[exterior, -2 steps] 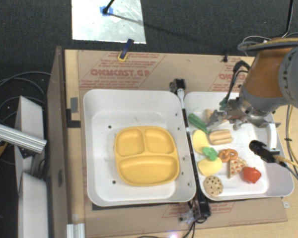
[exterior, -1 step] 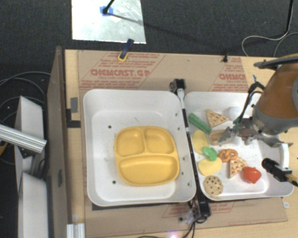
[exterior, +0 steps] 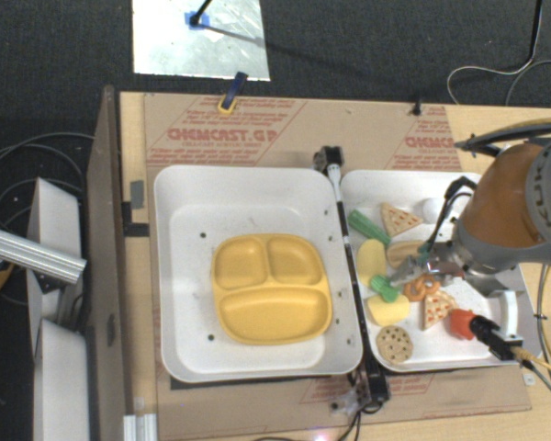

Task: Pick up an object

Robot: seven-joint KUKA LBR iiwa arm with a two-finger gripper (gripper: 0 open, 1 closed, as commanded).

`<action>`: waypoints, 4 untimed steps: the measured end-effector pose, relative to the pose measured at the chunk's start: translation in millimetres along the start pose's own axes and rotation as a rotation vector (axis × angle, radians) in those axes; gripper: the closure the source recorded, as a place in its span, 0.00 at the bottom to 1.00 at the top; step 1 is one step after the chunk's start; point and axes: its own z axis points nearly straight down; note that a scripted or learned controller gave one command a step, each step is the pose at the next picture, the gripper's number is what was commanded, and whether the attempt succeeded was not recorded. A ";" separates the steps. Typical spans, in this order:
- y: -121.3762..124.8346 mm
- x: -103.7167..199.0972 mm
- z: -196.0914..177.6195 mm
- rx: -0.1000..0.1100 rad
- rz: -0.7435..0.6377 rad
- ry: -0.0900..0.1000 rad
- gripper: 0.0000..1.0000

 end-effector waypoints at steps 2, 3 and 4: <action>113.7 47.3 1.4 0.008 -0.007 -0.001 0.00; 140.7 30.6 2.0 0.013 -0.005 0.003 0.00; 139.5 30.6 -7.7 0.016 -0.007 0.002 1.00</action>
